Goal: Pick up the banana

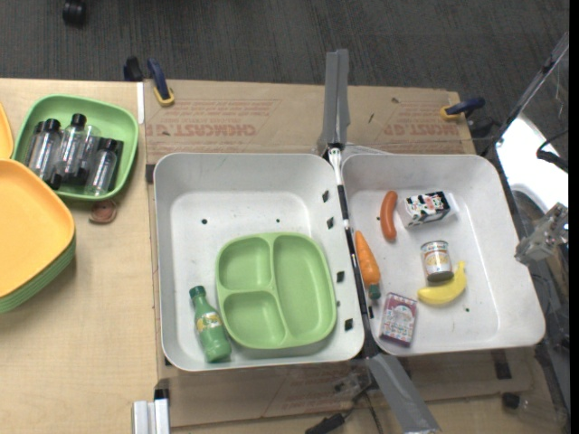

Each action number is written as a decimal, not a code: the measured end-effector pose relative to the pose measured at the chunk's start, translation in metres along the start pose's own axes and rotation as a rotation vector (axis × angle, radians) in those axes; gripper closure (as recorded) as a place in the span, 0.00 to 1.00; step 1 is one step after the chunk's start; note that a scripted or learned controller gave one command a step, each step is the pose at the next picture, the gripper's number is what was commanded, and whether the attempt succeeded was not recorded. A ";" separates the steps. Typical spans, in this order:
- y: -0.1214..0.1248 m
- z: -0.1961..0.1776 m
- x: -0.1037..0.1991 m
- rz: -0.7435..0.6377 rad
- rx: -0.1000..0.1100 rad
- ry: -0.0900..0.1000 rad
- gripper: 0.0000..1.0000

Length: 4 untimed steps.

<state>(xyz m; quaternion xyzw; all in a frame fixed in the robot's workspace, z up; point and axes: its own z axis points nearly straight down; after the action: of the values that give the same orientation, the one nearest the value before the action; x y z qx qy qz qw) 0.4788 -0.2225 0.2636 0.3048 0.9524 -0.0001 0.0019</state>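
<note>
Two white bins side by side on cardboard sheet (235, 120), L bin (181, 188) and R bin (488, 197), touching along center seam.

R bin: banana (444, 287) lies flat in lower-right part of floor, curved, ends pointing up, yellow, not held by anything. Small can (436, 259) stands just above it, touching or nearly, can't tell which. Cow-print mini carton (426, 207) near top of bin, on its side. Red-orange sausage (389, 215) just left of carton, lying roughly vertical. Carrot (365, 259) along bin's L wall, below sausage. Pink packet (398, 319) at lower-left, left of banana, apart from it.

L bin: green 3-compartment plate (276, 292) center-bottom, nothing in its compartments. Green bottle (210, 325) lies just beside plate's L edge, cap up.

Gripper (541, 235): grey metallic shape at far R of view, just outside R bin's right rim, well apart from banana and right of it. Blurry and partly cut off; grip state can't tell. Nothing seen in it.

Off-bin, far L on bench: green tray (118, 120) w/ several dark-capped clear bottles (72, 152), stack of orange plates (27, 233) below it. Blue/yellow clamps on cardboard at top L (161, 84) and top R (461, 108).
</note>
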 end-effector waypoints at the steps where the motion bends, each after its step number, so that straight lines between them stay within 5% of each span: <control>1: 0.006 0.004 -0.007 -0.366 -0.001 0.001 1.00; 2: 0.054 0.044 -0.074 -0.520 -0.002 0.000 1.00; 3: 0.020 0.003 -0.027 -1.010 -0.003 0.001 1.00; 4: 0.068 0.020 -0.093 -1.210 -0.004 -0.002 1.00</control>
<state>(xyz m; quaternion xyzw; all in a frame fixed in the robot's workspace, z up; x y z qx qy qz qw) 0.5939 -0.2212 0.2439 -0.2909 0.9567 0.0004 0.0028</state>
